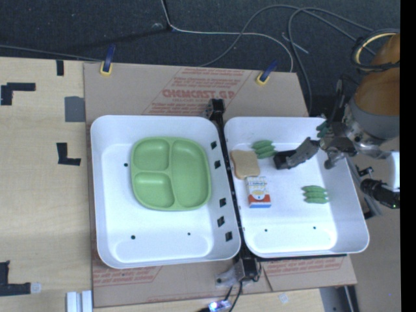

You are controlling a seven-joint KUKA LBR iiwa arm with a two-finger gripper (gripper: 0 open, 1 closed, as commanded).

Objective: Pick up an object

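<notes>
Setting: bench (45, 174) with two shallow white bins side by side, seen from above at a slant.

Left bin (107, 194): holding a green divided plate (171, 173), three compartments, lying flat near the middle.

Right bin (338, 229): holding four small things, all candidates for the pick. Tan bread-like piece (245, 163) against the left wall; small carton (259, 192) with blue and red markings just below it, the two nearly touching; one green pod cluster (263, 149) up near the bread; a second green pod cluster (314, 194) apart on the right side.

Arm: reaching in from the right, grey wrist (364, 125) over the bin's right rim.

Gripper (283, 160): dark, stretched leftward and low over the bin's middle, tip close beside the upper pod cluster and the bread, touching neither as far as can be judged.

Jaws: too dark and foreshortened to read; cannot tell whether apart or together. Nothing seen between them.

Step in hand: approach, judged from the pose; no object lifted yet.

Next move: likely a short shift left onto the upper pods or the bread, then a straight descent and a close. Bread and carton crowded together, so a clean single-item grip calls for care.
</notes>
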